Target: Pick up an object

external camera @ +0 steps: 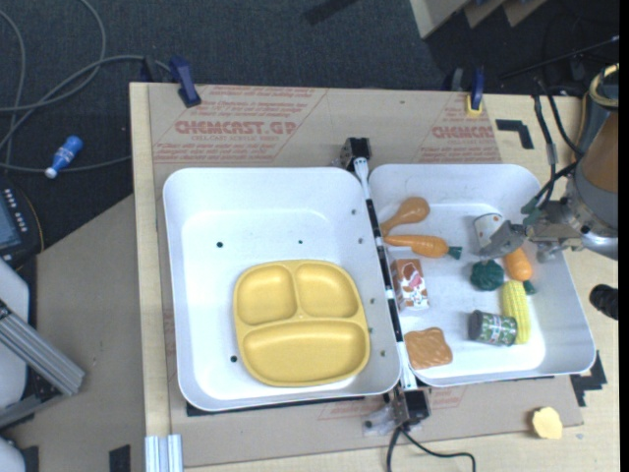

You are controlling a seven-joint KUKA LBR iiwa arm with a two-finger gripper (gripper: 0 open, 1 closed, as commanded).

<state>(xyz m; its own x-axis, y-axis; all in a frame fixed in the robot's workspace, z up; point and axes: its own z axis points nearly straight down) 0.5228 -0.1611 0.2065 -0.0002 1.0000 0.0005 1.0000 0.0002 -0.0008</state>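
The right bin (550, 357) holds several toy foods. There is a tan pear-shaped piece (408, 210), a carrot (419, 246), a small carton with a strawberry picture (410, 284) and a slice of toast (428, 347). Further right lie a dark can (491, 327), a corn cob (516, 309), a green broccoli piece (486, 275), a small orange item (518, 264) and a white cup (484, 226). My gripper (527, 238) hangs over the bin's right side, just above the orange item and beside the cup. I see nothing held in it.
The left bin (197, 224) bears a yellow divided plate (300, 323). A yellow scrap (546, 422) lies on the bench in front of the right bin. Blue clamps (183, 80) hold the board's back edge. The arm (595, 165) comes in along the right bin's far right.
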